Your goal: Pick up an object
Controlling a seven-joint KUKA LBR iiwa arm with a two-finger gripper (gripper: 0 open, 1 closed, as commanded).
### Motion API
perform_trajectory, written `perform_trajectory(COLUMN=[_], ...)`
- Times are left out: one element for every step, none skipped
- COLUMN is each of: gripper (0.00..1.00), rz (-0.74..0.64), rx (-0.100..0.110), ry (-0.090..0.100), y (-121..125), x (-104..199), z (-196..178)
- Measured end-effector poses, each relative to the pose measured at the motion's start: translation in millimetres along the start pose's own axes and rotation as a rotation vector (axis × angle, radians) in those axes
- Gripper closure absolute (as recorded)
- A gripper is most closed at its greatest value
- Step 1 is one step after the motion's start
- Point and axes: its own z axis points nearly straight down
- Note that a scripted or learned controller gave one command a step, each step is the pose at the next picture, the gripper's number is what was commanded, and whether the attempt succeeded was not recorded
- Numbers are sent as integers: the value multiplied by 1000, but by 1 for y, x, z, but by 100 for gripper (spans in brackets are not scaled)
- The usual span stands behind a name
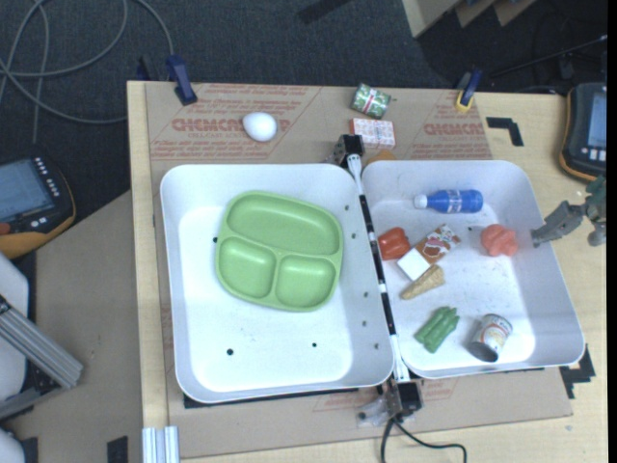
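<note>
**Gripper at bin edge, nothing picked yet**

Gripper (557,223) sits at approx 3 o'clock of the right bin (540,196), just at/over its right rim, w/ grey fingers pointing left toward the contents. Fingers look spread apart w/ a visible gap, and nothing is between them, so it holds nothing.

Pickable items all lie loose in the right bin: blue bottle (450,201) at 12 o'clock, lying on its side; red-orange ball (499,240) at 3 o'clock, nearest to the gripper but apart from it; red block (393,244) at 9 o'clock; a small red-and-white packet (441,244) near centre, w/ a white cube (413,263) and a tan wedge (423,283) just below it; green veg-shaped toy (437,327) at 6 o'clock; small can (492,337) at 5 o'clock, tipped over.

Left bin (193,258) carries a green divided plate (281,251), approx centre, toward 12.

Progress, as judged: early. No item lifted, no contact seen. Left to do: move in over a target (the ball seems the easiest reach), descend, close on it, raise it clear of the bin.
</note>
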Motion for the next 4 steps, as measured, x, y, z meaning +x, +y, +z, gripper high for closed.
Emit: perform_trajectory(gripper=[0,0,0,0], rz=[-1,-1,0,9], rx=[2,3,2,34], ry=[1,3,1,-1], y=[6,26,128,153], x=[40,97,71,100], z=[94,166,194,187])
